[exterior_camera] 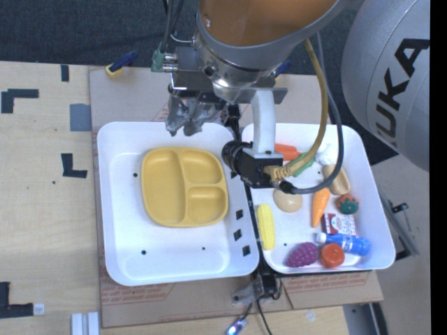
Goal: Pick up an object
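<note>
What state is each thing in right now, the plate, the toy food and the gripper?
Yellow divided plate: flat in the left bin, nothing on it.
Corn: lying in the right bin.
Carrot: lying loose.
Grapes: resting by the front wall.
Gripper: above the left bin's back rim, holding nothing visible.

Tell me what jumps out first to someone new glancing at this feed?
The grey arm with its orange band fills the top, reaching down between the bins. A yellow divided plate lies alone in the left bin. Toy food crowds the right bin: corn, carrot, purple grapes.
</note>
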`<state>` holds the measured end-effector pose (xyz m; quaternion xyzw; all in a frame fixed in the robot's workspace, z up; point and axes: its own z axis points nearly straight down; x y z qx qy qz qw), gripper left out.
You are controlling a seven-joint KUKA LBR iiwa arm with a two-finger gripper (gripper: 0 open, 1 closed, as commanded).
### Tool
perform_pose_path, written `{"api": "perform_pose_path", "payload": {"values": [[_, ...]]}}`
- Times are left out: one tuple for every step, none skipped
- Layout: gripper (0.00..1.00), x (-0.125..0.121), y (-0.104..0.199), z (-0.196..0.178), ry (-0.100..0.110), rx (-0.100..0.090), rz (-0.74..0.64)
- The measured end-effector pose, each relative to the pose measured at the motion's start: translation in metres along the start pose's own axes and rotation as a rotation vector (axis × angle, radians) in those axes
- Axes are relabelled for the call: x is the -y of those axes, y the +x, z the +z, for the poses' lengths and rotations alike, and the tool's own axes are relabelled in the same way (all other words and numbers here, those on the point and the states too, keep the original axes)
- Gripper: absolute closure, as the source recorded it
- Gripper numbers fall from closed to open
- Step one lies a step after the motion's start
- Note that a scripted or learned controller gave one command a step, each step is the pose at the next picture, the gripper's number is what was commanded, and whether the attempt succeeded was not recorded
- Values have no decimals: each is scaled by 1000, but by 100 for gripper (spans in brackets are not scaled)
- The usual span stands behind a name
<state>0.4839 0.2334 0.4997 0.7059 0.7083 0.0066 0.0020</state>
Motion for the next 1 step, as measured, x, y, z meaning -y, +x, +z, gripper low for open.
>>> {"api": "perform_pose_path", "payload": {"values": [[100, -105, -3, 135, 20, 13, 6]]}}
